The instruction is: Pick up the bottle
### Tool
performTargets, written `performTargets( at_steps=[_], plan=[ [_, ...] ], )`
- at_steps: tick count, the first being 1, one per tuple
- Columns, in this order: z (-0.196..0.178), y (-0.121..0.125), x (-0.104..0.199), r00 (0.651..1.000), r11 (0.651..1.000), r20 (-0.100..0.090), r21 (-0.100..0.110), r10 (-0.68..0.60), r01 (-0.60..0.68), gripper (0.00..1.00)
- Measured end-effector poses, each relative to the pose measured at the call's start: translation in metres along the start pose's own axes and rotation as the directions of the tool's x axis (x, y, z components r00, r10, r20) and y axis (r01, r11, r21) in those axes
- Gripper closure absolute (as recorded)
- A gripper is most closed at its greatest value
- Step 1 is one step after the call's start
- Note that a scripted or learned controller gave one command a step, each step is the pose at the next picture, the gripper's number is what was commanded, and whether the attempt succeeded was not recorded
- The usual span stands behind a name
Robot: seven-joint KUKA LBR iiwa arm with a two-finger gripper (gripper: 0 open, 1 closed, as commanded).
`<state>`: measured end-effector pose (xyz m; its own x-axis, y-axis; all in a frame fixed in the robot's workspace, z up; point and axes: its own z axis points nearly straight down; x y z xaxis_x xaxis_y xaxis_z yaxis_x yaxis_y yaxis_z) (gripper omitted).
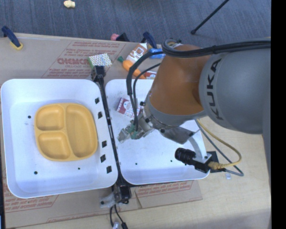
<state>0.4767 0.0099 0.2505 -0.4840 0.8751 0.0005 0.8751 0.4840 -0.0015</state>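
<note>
An orange bottle with a green cap lies on its side on the cardboard behind the right bin, outside its rim. My gripper hangs low over the left part of the right bin, under the big orange and grey wrist. A small greenish-grey thing shows right at the gripper's tip; I cannot make out what it is or whether it is held. A red and white packet lies in the right bin just behind the gripper. The arm hides much of the right bin's back half.
A yellow divided plate lies in the left bin. A small green and white patterned box sits behind the bins near the divider. Blue clamps hold the cardboard's back edge. A yellow scrap lies on the floor.
</note>
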Motion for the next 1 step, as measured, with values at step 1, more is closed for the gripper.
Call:
performTargets(
  at_steps=[1],
  plan=[
    [-0.0119, 0.0337, 0.0622, 0.996, 0.996, 0.0, 0.001, -0.091, 0.091, 1.0]
  ],
)
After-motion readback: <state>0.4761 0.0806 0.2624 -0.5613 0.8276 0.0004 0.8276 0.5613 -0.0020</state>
